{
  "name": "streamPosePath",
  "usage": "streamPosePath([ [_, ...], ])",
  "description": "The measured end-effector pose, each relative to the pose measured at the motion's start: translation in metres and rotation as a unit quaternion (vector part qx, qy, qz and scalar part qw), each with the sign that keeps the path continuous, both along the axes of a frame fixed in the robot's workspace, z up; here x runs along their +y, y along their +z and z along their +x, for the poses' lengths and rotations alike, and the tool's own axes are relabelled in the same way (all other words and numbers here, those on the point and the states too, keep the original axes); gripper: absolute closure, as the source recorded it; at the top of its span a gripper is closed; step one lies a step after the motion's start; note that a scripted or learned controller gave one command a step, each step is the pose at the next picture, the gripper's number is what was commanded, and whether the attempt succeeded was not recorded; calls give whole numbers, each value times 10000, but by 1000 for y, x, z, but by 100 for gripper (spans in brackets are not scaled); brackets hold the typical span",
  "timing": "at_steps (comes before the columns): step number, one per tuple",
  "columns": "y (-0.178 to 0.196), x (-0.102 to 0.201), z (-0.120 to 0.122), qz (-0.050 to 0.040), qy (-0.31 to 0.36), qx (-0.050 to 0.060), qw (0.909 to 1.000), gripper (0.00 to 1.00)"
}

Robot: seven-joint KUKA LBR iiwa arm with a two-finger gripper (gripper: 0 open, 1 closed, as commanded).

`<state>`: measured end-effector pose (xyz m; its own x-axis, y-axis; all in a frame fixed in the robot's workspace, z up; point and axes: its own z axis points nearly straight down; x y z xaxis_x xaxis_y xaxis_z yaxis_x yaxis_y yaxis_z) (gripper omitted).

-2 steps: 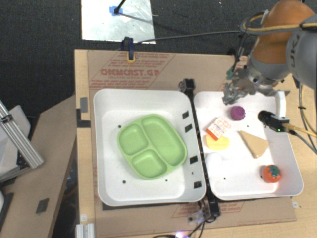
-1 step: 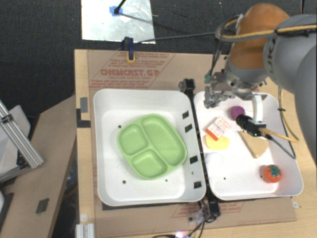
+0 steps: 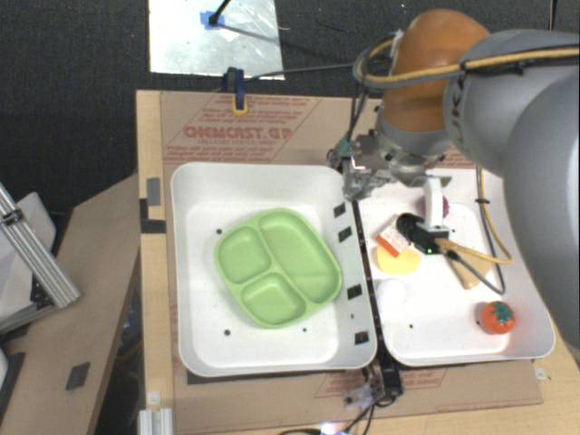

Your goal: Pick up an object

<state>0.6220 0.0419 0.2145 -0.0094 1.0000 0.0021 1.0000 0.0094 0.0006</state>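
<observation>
Counter (image 3: 272, 125) bore two bins. Claw (image 3: 362, 181) hung over divider, state unclear. Tomato (image 3: 497, 316), near right: light, smooth, round; grip across middle. Tray (image 3: 276, 266) lay left.

Arm (image 3: 526, 107): grey, enters from the right edge of the frame and fills the upper right; its bulk runs down the right side toward the lower right.
Orange band (image 3: 433, 53): rounded, upper right of centre, just above the wrist; sits left of the grey link.
Cables: thin lines loop around the band and trail down the right side of the frame.
Wrist (image 3: 403, 148): grey and metallic, directly below the band, pointing downward.
Gripper (image 3: 362, 178): small dark assembly at the wrist's lower left, just right of frame centre, upper half; aimed down.
Fingers: too small and cluttered to read.
</observation>
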Motion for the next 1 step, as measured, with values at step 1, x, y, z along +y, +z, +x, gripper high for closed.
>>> streamPosePath([
  [1,0,47,-19,-2,-3,7,10000,100],
])
